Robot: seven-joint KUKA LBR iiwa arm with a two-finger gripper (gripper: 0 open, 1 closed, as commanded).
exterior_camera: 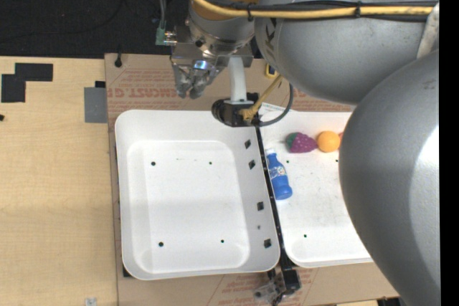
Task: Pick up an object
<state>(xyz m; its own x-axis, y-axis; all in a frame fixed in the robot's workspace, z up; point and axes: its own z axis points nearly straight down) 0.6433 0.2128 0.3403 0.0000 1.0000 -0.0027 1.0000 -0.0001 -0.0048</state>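
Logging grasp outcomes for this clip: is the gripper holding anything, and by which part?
Nothing is held. The gripper hangs bare above the left bin's far rim.

You see the bottle (278,177) against the right bin's (323,240) left wall; the grapes (302,142) and ball (328,141) sit side by side near its far edge.

Left bin (136,226): floor open, unobstructed access from above. Right bin (315,247): blue bottle (277,175) against the dividing wall, purple grapes (301,142) and orange ball (328,141) near the far rim; arm (387,154) overhangs its right part.
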